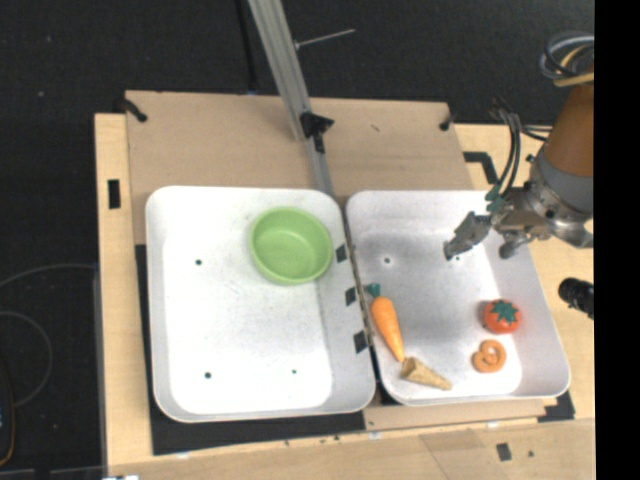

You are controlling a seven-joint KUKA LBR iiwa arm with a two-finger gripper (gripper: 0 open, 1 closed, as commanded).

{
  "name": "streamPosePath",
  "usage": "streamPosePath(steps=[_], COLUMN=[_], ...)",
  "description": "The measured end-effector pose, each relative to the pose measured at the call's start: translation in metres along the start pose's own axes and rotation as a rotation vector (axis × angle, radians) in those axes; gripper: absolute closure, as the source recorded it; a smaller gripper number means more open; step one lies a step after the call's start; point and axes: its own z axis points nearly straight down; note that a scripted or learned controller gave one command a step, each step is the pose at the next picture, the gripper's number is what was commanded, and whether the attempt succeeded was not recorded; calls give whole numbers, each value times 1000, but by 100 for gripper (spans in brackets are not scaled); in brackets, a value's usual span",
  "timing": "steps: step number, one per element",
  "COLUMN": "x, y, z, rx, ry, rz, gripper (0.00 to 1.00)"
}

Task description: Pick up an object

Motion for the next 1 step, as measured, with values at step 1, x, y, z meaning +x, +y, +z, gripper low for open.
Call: streamPosePath(steps=[1], x=[0], y=[0], z=[0], rx=[-1], ry=[0], rz=[1], gripper=[0])
